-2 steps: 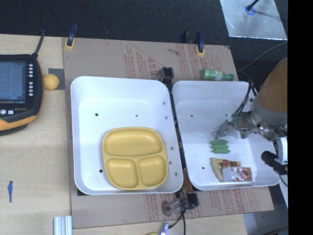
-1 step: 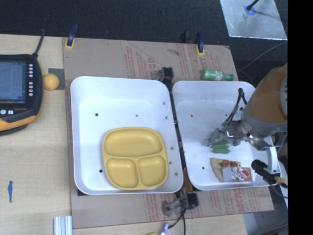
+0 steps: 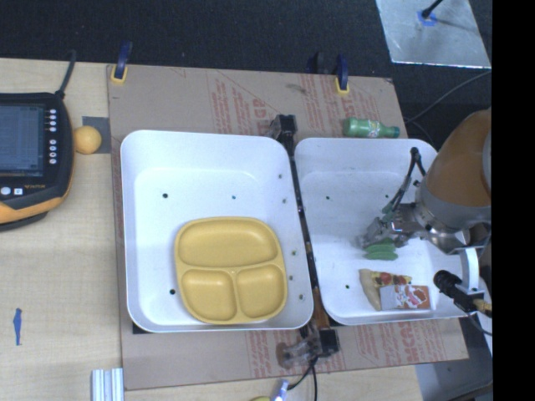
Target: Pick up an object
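My gripper (image 3: 383,234) reaches in from the right and hangs low in the right bin (image 3: 334,192). Its tips stand right over a small green object (image 3: 382,251) that lies on the bin floor. I cannot make out whether the tips touch it. A slice of pizza (image 3: 369,284) and a red and white packet (image 3: 405,296) lie side by side near the bin's front edge, just in front of the gripper.
The left bin (image 3: 167,182) holds a yellow three-part tray (image 3: 230,267). A green bottle (image 3: 370,128) lies on the cardboard behind the right bin. A black and orange pendant (image 3: 29,157) and a yellow ball (image 3: 86,139) sit at the far left.
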Available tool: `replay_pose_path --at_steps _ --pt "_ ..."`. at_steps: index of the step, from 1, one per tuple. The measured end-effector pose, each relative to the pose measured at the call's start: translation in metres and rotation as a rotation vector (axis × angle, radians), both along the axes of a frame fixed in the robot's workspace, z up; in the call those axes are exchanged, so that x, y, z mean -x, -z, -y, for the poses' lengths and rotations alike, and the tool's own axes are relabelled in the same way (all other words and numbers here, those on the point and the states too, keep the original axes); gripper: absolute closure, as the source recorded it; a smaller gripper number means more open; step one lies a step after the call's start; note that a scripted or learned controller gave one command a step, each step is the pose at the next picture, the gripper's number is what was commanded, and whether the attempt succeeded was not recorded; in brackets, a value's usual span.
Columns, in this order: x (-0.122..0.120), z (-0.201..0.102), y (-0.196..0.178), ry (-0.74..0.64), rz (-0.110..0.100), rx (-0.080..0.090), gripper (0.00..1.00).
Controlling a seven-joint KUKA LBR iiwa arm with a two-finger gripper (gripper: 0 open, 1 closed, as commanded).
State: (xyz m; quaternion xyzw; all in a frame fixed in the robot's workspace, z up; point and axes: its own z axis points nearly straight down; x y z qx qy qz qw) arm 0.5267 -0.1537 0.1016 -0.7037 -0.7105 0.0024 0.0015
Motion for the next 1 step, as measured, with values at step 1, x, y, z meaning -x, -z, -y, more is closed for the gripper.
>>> replay_pose_path --at_steps 1 --pt "-0.0258 -0.0737 -0.0906 0.005 0.004 -0.003 1.00"
